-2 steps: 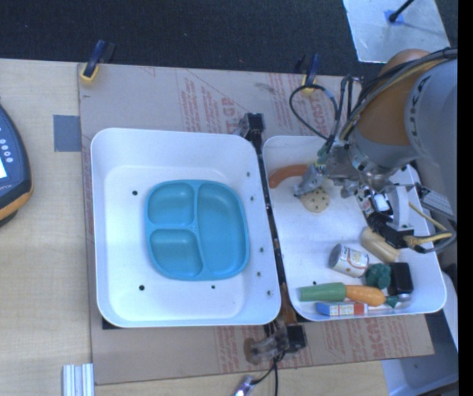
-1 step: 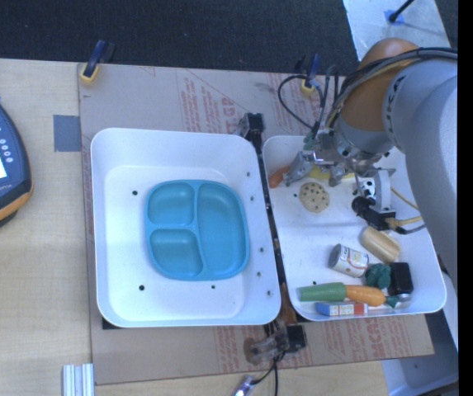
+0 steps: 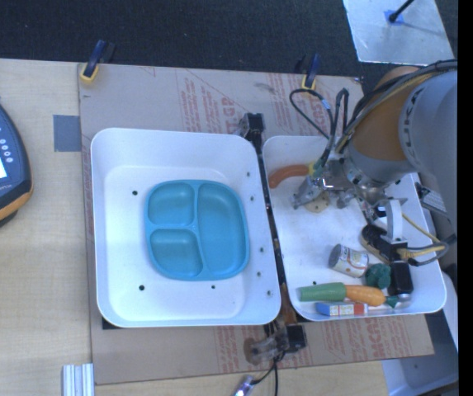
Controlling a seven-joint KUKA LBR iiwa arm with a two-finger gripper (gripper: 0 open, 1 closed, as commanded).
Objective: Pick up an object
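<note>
Reaching: my gripper (image 3: 313, 195) was low in the right bin (image 3: 302, 254), near its far-left corner.
Grip state: I could not tell.
Beside it: a curved orange piece (image 3: 284, 174) lay close by.
Near edge: a small can (image 3: 348, 260), a green-and-orange carrot toy (image 3: 340, 293) and a flat tube (image 3: 343, 309).
Left bin (image 3: 120, 221): held a blue divided plate (image 3: 196, 229).

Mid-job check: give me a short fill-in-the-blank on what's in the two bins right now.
1. The blue tray lies in the ____ bin.
2. That tray has ____ compartments.
3. The gripper is over the ____ bin.
4. The marker has a green body and an ____ cap.

Missing words: left; three; right; orange
</note>
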